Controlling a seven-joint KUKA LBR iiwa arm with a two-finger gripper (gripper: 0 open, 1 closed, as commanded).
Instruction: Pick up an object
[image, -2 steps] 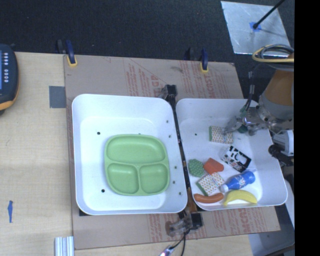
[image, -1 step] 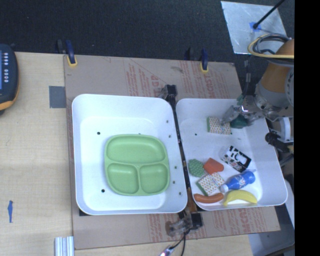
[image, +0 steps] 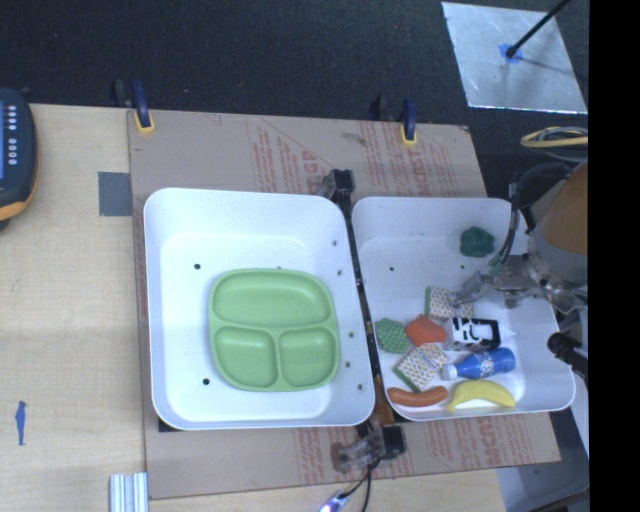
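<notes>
I log: left bin (image: 170, 300) holds a green tray (image: 272, 329). Right bin (image: 420, 215): banana (image: 482, 395), bottle (image: 482, 363), sausage (image: 417, 397) near; green lump (image: 477, 240) far. Claw (image: 478, 288) over right bin; grip state, cannot tell.

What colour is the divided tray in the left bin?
Light green, seen clearly in the camera view: the divided tray.

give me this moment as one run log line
phase: reaching | gripper: over right bin, near patterned card | held: nothing seen | left bin: green tray | pick: not yet done
</notes>
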